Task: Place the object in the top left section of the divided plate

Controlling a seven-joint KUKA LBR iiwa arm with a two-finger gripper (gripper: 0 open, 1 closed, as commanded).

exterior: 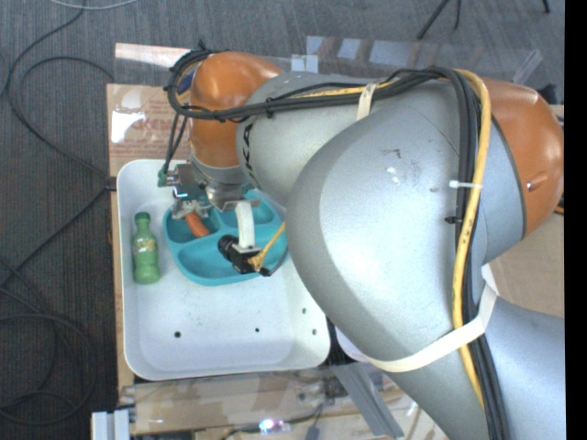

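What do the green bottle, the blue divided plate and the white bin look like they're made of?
Green bottle: probably plastic, glossy, with a light label band.
Divided plate: looks like moulded plastic, smooth teal, soft sheen on its rim.
White bin: likely plastic, matte-to-satin, with rounded moulded corners and small dark holes in the floor.

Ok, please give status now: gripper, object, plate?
Gripper low over the blue divided plate. Orange object beneath it, grasp unclear. Green bottle lies left, apart.

Divided plate right part hidden under arm, pincer fingertips unclear, second bin covered
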